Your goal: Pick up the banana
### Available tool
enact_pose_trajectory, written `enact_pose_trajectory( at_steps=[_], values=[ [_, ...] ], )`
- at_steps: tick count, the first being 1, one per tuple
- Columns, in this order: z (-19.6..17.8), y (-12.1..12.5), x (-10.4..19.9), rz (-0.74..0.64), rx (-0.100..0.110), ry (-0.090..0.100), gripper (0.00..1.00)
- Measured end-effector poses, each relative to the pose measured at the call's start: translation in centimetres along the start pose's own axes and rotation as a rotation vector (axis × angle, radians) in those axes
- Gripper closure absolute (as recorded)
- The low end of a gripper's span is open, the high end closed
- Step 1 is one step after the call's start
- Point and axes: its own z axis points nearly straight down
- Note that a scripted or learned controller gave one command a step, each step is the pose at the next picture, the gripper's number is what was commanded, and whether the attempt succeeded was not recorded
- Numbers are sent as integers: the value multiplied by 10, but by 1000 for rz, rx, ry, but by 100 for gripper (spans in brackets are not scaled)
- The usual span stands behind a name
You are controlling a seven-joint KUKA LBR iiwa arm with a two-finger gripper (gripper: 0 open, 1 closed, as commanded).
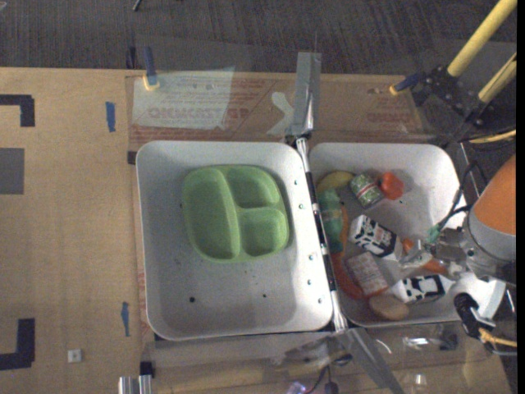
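Gripper (422,249) low in rt bin (426,158), open/shut unclear; banana (335,180) at far-left corner, untouched.

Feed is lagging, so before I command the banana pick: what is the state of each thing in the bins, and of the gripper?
banana: lying at the right bin's top left corner, partly covered, not gripped
green divided tray: flat, right way up, in the left bin
small can: lying tilted beside the banana
black-and-white carton: lying on its side
gripper: low over the right bin's right side, fingers unclear
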Motion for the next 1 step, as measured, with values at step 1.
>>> enact_pose_trajectory(
  at_steps=[1],
  values=[
    [-96,21,125,354,-1,-10,0]
  ],
)
